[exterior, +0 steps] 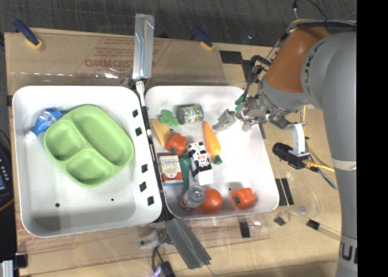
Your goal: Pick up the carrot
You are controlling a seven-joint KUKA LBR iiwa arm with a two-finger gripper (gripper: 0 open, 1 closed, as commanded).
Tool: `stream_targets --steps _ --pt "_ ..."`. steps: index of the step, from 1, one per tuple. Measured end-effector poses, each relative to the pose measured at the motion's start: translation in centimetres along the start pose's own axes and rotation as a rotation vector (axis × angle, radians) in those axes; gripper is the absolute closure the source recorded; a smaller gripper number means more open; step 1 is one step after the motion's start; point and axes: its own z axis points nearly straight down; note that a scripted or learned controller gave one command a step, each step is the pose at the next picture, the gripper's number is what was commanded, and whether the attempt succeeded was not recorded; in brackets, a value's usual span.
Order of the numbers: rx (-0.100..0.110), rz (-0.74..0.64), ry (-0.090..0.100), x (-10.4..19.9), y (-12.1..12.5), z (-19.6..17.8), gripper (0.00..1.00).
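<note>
the arm (339, 118) enters from the right above the desk (303, 233). the right bin (257, 97) holds crowded items; the left bin (24, 209) holds a green plate (88, 143). the gripper (229, 119) hovers just beside the carrot (211, 140); whether the fingers are spread cannot be determined. the carrot lies mid-bin, touching a printed carton (200, 162). risk: a slanted descent may nudge the carrot or snag the carton, causing a missed grasp.

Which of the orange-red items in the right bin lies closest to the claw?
The carrot, long and orange with a green tip, just left of the claw. The round tomatoes and the pepper sit farther off.
</note>
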Motion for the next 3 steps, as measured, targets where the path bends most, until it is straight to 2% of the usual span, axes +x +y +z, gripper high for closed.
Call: stream_targets --steps 1,2,3 --pt "-0.007 0.037 -0.001 2.1 -1.0 6.8 0.00" --pt "-0.005 0.033 -0.001 2.1 -0.9 5.8 1.00" --pt "-0.008 0.178 -0.001 7.1 -5.6 -7.7 1.00"
